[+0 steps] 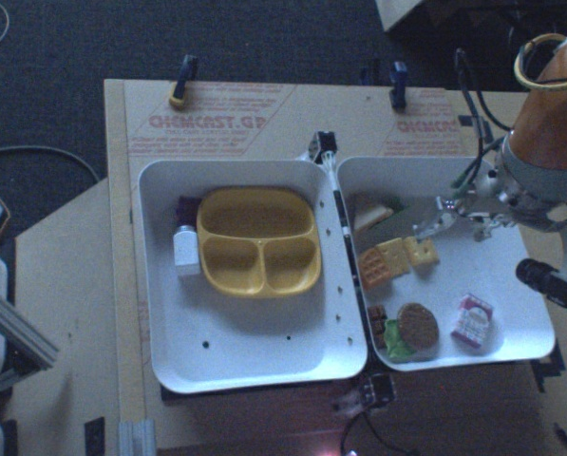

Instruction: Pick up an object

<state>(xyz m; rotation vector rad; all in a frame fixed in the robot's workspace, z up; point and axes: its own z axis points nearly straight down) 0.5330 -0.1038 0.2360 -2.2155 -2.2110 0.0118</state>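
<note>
Red print on the board [264,112] behind the bins — roughly "CHEMCAST GP" near its left back corner, repeated blurrily near the right back corner — nothing else legible.

- tray [258,240]: yellow, three compartments, lying flat in the left bin, near its back.
- bottle [186,250]: small, white, touching the tray's left edge.
- cheese [420,251]: pale yellow block, mid right bin.
- waffle [383,263]: yellow-orange gridded squares, just left of the cheese.
- burger [418,326]: brown round patty, front of right bin, green leaf beside it.
- packet [473,320]: white and pink (print unreadable), right of the burger.
</note>
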